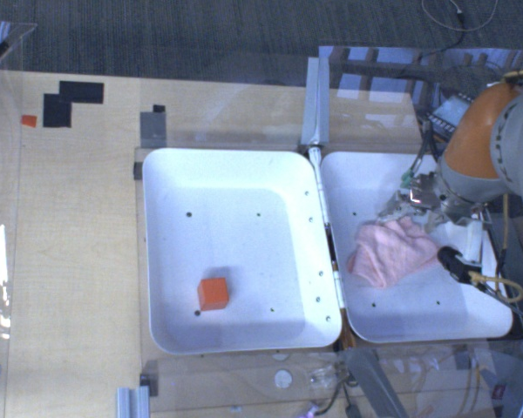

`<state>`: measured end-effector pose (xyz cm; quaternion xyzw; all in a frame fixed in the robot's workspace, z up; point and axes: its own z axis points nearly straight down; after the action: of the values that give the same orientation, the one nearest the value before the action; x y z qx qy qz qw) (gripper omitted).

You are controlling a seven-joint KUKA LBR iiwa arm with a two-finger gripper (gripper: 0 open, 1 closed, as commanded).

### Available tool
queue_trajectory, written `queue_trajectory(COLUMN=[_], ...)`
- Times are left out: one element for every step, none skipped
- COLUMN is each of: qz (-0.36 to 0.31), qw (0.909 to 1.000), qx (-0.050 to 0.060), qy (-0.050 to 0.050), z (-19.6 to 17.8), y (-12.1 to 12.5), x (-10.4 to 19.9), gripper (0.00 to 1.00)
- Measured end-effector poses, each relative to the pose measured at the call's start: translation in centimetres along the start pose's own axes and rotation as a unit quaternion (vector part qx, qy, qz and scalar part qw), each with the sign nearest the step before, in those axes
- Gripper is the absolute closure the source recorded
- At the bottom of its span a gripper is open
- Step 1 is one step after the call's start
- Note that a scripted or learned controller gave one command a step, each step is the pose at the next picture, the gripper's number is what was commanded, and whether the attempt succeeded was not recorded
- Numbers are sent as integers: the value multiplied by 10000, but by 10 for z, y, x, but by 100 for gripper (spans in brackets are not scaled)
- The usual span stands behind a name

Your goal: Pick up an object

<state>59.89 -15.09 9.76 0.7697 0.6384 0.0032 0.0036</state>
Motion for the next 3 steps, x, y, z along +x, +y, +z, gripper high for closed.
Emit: queue_trajectory(qz=[-95,-864,-1191], qw=[10000,9963,9929], qx=[-9,-12,-19], qy=[6,-6,-3], z=[8,8,7], y=[-2,21,-15], x=[-9,-36,-48], gripper=[0,0,0])
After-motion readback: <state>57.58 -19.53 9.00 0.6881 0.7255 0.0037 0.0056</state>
